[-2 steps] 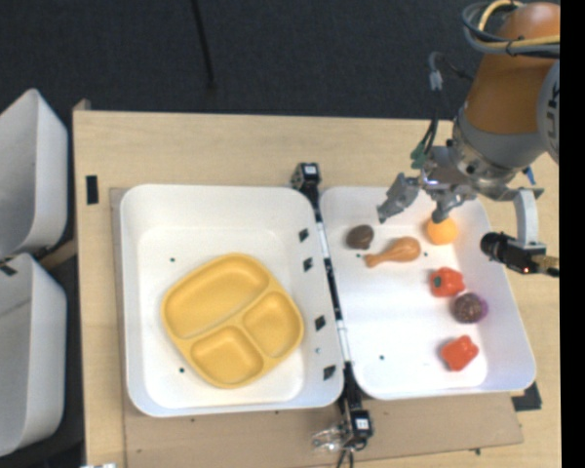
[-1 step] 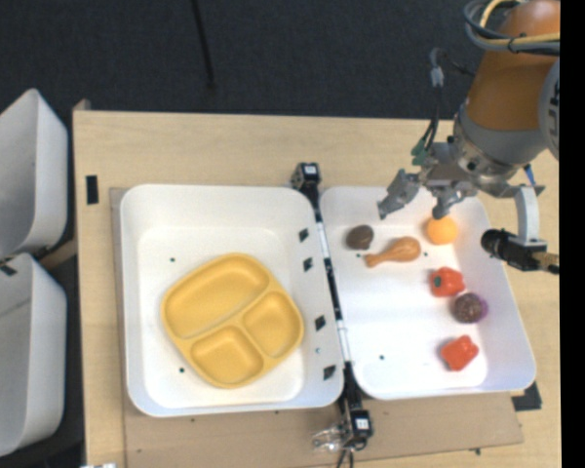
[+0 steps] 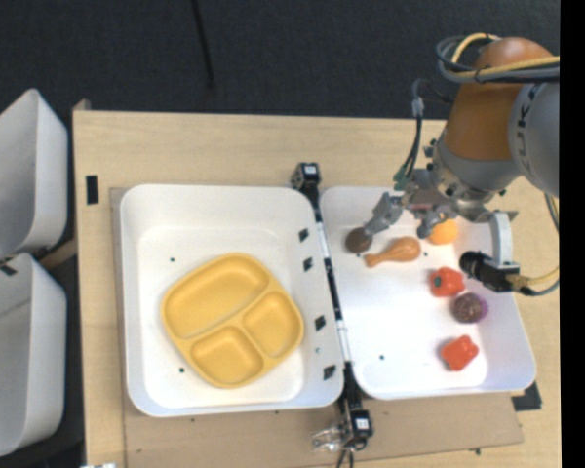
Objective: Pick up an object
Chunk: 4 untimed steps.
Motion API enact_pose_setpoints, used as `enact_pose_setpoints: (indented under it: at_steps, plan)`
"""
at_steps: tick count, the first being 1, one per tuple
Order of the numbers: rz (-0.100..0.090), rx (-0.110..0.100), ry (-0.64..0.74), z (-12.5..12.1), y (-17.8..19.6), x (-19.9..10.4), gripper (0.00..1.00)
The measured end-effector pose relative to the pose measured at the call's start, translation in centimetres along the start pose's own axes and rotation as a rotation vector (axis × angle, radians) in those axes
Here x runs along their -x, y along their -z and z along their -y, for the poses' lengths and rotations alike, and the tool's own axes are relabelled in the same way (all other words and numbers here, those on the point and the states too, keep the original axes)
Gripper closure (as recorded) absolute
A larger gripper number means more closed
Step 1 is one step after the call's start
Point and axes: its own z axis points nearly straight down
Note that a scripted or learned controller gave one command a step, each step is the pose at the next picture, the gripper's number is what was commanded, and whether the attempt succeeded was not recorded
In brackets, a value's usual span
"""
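Camera view shows the gripper [image 3: 407,219] low over the right bin [image 3: 400,359], its fingers spread wide with nothing between them; a tan drumstick-shaped toy [image 3: 394,253] lies just below them. Nearby sit a brown piece [image 3: 358,241], an orange piece [image 3: 446,230] and red items. Nothing is lifted yet; the grasp remains ahead.
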Motion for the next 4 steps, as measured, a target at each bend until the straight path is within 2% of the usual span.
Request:
enact_pose_setpoints:
  at_steps: [1, 2, 3, 4]
  plan:
    - [0.000, 0.000, -0.001, 0.2, -4.4, 0.8, 0.00]
    - [0.000, 0.000, -0.005, 0.5, -9.8, 0.0, 0.00]
    - [-0.003, 0.006, -0.011, 0.4, -8.4, 0.0, 1.00]
    - [-0.002, 0.006, -0.003, 0.2, -4.1, -0.1, 1.00]
